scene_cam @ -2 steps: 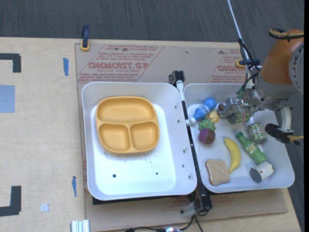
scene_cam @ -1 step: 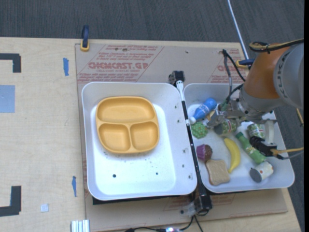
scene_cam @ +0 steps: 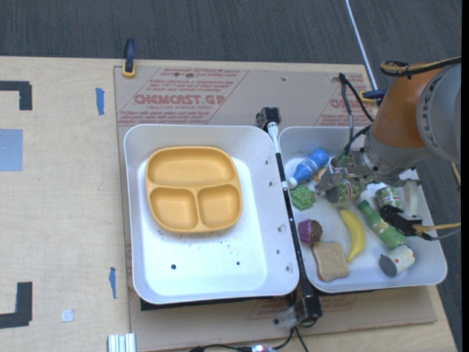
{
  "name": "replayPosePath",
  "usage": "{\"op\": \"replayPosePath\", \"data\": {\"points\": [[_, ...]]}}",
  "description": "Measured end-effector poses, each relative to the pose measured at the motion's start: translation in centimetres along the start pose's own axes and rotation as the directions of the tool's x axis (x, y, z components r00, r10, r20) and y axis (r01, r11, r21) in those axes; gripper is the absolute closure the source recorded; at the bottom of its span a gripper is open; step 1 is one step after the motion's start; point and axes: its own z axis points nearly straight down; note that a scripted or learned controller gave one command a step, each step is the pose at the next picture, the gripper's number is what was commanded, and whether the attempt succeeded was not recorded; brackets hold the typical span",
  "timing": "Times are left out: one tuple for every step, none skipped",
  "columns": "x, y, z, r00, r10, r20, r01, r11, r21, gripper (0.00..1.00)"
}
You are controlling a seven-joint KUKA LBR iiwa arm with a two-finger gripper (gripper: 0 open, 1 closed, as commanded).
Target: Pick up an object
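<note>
We are working over the right bin (scene_cam: 437, 270), where the end effector (scene_cam: 343, 184) is hanging low among the clutter at about ten o'clock of the bin's middle. Whether it is parted or closed we cannot tell, and nothing is showing in its grip. The candidates are lying around it: a blue-and-white bottle (scene_cam: 309, 164) toward eleven o'clock, a green leafy toy (scene_cam: 301, 196) at nine, a purple piece (scene_cam: 310, 231) and a slice of toast (scene_cam: 330, 261) toward seven, a banana (scene_cam: 353, 232) at six, and a green bottle (scene_cam: 380, 221) at four.

To do this well, we are judging that one item should be singled out; the banana is lying fairly free, so closing across its narrow width looks safest, with the descent kept straight so neighbours are not nudged.

The arm (scene_cam: 419, 112) is reaching in from three o'clock, its orange band bending down to the wrist. The left bin (scene_cam: 139, 196) is carrying a yellow divided plate (scene_cam: 194, 189).
</note>
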Motion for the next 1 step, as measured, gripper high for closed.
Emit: {"op": "replayPosePath", "data": {"points": [[2.51,4.15,0.87,1.000,0.004,0.004,-0.004,1.000,0.014,1.00]]}}
